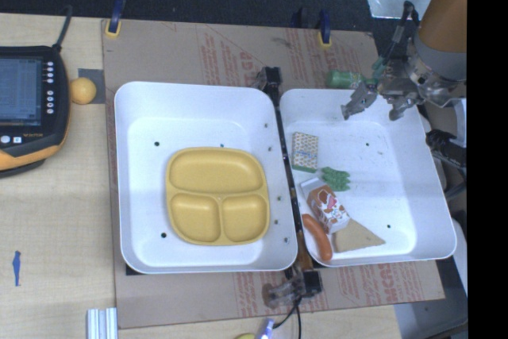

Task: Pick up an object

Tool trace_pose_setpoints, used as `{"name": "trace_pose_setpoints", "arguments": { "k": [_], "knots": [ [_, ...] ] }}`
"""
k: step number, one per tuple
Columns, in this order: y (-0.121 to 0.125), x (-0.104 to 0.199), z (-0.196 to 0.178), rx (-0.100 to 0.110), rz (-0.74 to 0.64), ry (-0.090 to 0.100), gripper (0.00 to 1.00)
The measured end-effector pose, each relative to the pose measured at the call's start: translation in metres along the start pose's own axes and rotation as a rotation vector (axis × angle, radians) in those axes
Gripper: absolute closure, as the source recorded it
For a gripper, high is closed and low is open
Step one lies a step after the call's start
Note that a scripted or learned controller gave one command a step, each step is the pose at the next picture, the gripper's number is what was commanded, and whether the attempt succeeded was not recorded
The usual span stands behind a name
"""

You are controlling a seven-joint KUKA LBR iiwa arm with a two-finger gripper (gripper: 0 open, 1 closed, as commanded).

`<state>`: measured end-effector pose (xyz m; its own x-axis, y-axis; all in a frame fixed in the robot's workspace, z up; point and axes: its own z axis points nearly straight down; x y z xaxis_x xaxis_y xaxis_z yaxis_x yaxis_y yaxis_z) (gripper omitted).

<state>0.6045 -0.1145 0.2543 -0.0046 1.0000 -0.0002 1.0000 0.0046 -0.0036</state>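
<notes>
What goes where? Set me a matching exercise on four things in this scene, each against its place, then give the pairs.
Things:
1. yellow divided tray
2. toy sausage
3. gripper
4. yellow ball

Places:
A. on the bench, left of both bins
B. over the far edge of the right bin
C. in the left bin
D. at the near left corner of the right bin

Pairs: 1-C, 2-D, 3-B, 4-A

Under my metal claw (375,102), both white bins (139,171) look smooth, glossy plastic. The yellow divided tray (216,195) is matt plastic. The bench (48,250) shows pale wood grain, with brown cardboard (198,52) matt.
</notes>
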Motion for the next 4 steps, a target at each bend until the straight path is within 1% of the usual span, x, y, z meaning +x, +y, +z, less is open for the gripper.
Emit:
{"name": "trace_pose_setpoints", "arguments": {
  "k": [1, 2, 3, 4],
  "knots": [
    [-0.043, -0.001, 0.107, 0.003, 0.0, 0.0, 0.0],
    [-0.046, 0.01, 0.163, 0.001, 0.001, 0.0, 0.0],
    [-0.045, 0.009, 0.153, 0.002, -0.003, -0.002, 1.0],
    [-0.126, 0.054, 0.063, 0.0, -0.002, 0.001, 1.0]
  ]
}}
